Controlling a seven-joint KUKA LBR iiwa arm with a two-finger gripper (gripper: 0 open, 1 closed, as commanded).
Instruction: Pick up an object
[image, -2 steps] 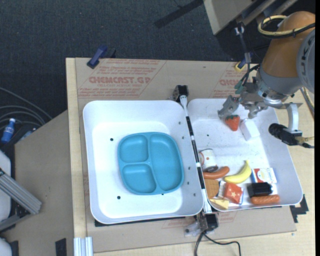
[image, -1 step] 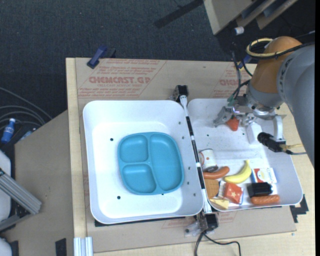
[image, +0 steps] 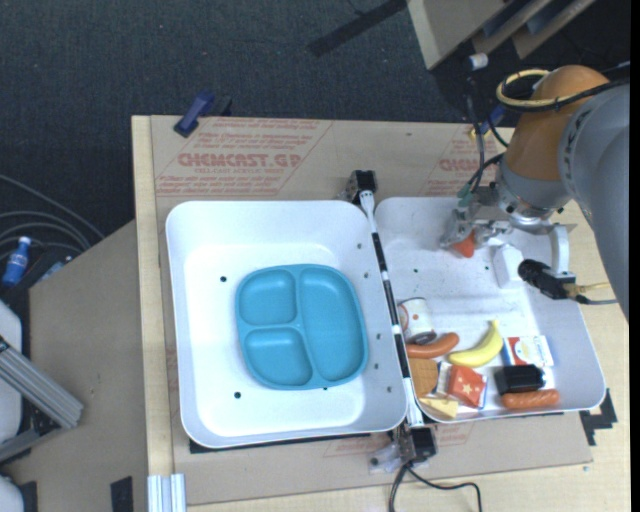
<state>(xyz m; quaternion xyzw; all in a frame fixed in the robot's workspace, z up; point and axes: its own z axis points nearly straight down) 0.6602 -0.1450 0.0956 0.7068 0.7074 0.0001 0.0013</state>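
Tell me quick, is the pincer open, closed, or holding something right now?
Pincer: low over the far end of the right bin, with a small red-orange object at its tips; open or closed cannot be told.

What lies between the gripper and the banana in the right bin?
In the camera view, mostly bare white bin floor separates the gripper from the banana. A small orange-red object sits right at the gripper.
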